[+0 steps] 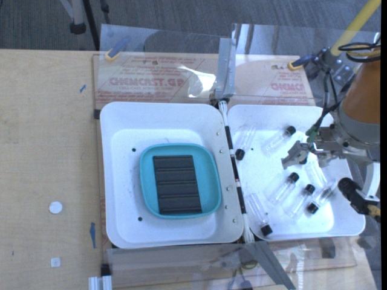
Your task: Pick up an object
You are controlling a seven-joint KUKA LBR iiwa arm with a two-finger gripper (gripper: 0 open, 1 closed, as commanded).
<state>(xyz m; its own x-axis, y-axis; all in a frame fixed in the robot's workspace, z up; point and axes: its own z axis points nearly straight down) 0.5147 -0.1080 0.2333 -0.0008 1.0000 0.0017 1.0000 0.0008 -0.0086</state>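
Worktop (42, 132), pale wood, carries two shallow white bins side by side; grey carpet beyond its far edge, with a stand's legs at far left. Left bin (118, 122) holds a teal tray (148, 177) with a dark ribbed block (176, 184) lying in it. Right bin (260, 116) holds several clear vials with black caps, scattered: one at the far side (277, 139), a cluster toward the near right (296, 195), one at the near left corner (259, 215). Arm (366, 95) reaches in from the right; gripper (297, 154) sits over the right bin, between the far vial and the cluster, fingers apart and nothing between them. Judgement: approach stage, no grasp yet. Vials are clear, round and likely to roll or slip, so best to pick one lying apart from its neighbours, centre the fingers across its body rather than its cap, descend straight, and close before lifting. Clustered vials risk a double contact.
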